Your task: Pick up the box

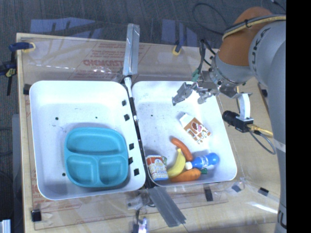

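Note:
The box (195, 128) is a small white carton with a red and brown print. It lies flat in the right bin (155, 106), near the bin's right wall. My gripper (193, 94) hovers over the back of that bin, above and a little behind the box. Its two grey fingers are spread apart with nothing between them. A clear gap separates the fingers from the box.
At the right bin's front lie a small can (156, 167), a banana (177, 164), a carrot (186, 175), a sausage (181, 148) and a blue bottle (205, 160). The left bin (48, 101) holds a teal divided tray (97, 156). A black divider runs between the bins.

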Robot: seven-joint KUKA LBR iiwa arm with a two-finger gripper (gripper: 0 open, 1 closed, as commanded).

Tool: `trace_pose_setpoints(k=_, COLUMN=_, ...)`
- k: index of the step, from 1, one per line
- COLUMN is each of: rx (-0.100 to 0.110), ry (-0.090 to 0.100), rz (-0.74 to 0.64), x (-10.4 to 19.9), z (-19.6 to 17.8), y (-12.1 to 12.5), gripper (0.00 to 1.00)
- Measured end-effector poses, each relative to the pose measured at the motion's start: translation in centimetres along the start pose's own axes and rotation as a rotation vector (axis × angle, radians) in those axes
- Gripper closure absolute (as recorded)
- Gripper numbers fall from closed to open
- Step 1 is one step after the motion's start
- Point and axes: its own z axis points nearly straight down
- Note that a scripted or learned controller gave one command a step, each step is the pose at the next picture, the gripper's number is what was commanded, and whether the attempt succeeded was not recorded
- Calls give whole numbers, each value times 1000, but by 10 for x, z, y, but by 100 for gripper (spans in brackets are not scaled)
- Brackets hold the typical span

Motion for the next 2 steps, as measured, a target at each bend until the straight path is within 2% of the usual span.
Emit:
trace_pose_setpoints(k=1, rx=-20, ry=-3, rz=141, x=34, z=137, y=-75, gripper=0)
trace_pose_setpoints(k=2, rx=-23, ry=-16, rz=102, x=72, z=140, y=-120, gripper=0)
